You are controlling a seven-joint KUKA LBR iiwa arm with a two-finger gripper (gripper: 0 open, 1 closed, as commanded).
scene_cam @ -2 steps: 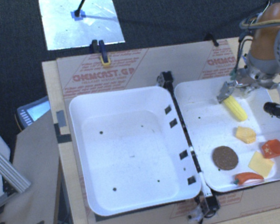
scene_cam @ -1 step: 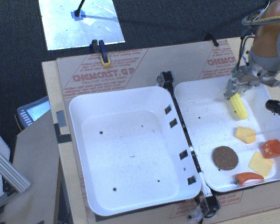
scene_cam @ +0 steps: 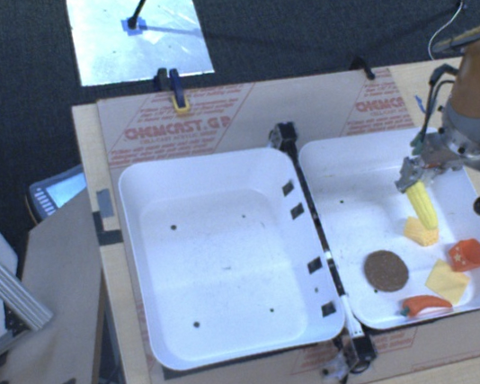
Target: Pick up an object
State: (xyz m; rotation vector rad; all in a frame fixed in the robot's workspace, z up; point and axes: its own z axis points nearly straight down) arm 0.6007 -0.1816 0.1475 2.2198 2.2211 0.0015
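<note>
The gripper (scene_cam: 413,177) sits at the corn's (scene_cam: 420,203) top end in the right bin (scene_cam: 346,169), finger state unclear; judging by that, a lift comes next.

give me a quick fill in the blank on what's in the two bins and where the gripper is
1. All the objects lie in the ____ bin as the camera sees it.
2. The gripper sits right above the ____ corn cob.
3. The round flat brown disc lies to the ____ of the red pepper piece in the view.
4. The orange carrot lies at the bin's ____ edge in the view.

Missing words: right; yellow; left; bottom
</note>
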